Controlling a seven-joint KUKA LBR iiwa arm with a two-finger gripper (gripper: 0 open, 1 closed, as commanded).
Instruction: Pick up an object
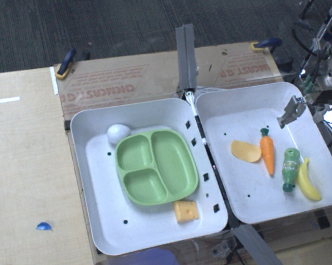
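The right bin (244, 203) holds an orange carrot (268, 152), a flat yellow-orange piece (246, 151), a small green bottle (290, 169) and a yellow banana (308, 180). My gripper (290, 112) hangs over the bin's upper right part, above and to the right of the carrot's green top. It touches none of the objects. In the left bin (91, 171) lie a green divided plate (157, 166), a white rounded object (118, 131) and a yellow cheese block (186, 211).
Grey arm and cables (324, 74) come in at the right edge. A grey post (187, 58) stands between the bins at the back. Cardboard (121, 83) lies behind the bins; a blue clamp (67, 61) holds its corner.
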